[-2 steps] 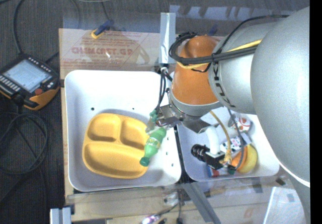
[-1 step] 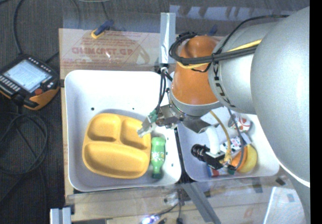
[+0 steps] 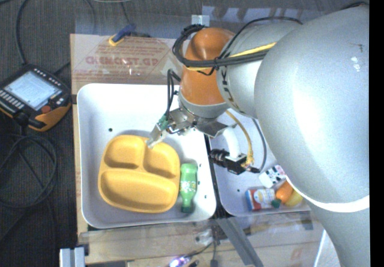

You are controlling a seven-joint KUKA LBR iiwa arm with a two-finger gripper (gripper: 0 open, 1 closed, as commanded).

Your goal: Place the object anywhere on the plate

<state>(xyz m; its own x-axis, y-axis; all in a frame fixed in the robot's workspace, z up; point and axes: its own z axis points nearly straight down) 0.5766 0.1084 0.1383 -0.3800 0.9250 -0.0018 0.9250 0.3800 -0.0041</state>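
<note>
A yellow divided plate [image 3: 139, 173] lies in the left bin [image 3: 99, 107], toward its front. A green bottle [image 3: 188, 186] lies in that bin against the plate's right edge, off the plate. My gripper [image 3: 157, 135] reaches down over the plate's upper right rim, its tip just above the rim. The bottle sits below and to the right of the gripper, apart from it.
The right bin [image 3: 231, 197] holds a white packet with red print [image 3: 261, 197], an orange object [image 3: 288, 193] and a small white black-spotted item [image 3: 274, 173]. The large grey arm covers most of the right side. A teach pendant [image 3: 33, 96] lies on the floor at left.
</note>
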